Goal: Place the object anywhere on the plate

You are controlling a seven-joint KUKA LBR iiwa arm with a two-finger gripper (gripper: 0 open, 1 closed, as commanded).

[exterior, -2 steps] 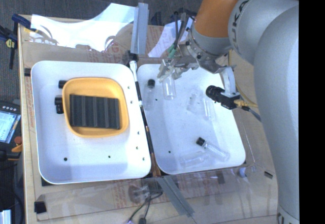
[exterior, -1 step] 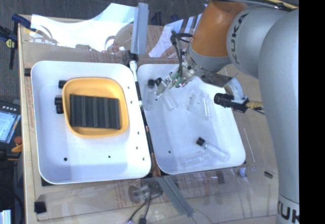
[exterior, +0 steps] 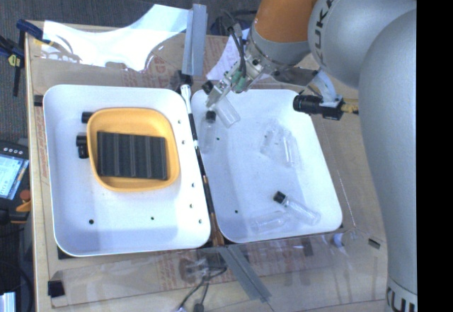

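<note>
The yellow plate [exterior: 132, 148] sits in the left bin [exterior: 64, 211], with a dark ridged insert [exterior: 134, 155] on it. In the right bin [exterior: 311, 162] lie clear tubes [exterior: 279, 144] — one more with a black cap [exterior: 296, 209] near the front. The gripper [exterior: 218, 93] hovers over that bin's back-left corner, gripping a clear tube [exterior: 225, 112] — well apart from the plate.
</note>
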